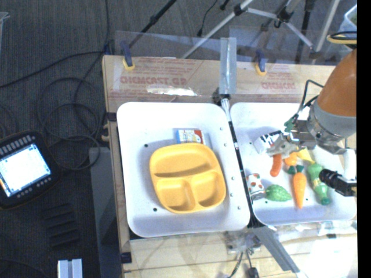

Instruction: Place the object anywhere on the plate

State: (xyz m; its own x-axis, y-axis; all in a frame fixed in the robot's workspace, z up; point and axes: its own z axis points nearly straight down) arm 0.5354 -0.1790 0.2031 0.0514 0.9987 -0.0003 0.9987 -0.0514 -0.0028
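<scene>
I have the claw (282, 145) low over the right white bin (249, 117), above the heap of toy food, and from this slanted view I cannot tell whether it is released or clenched, nor whether anything sits in it. The yellow plastic three-compartment plate (186, 177) lies in the middle of the left white bin (130, 155), well apart from the arm.

My reading is that the pick is not yet secured. I would choose one piece that stands clear of the rest, such as the long orange toy carrot (298, 189), rather than bite into the crowded cluster beside it. Once lifted, I must carry it high enough to pass the raised rims where the two bins meet.

Near the carrot lie a leafy green toy vegetable (277, 193) and a small orange piece (276, 165), which could be dragged along. A small blue-and-red box (188, 135) sits just behind the plate; any compartment will do.
</scene>
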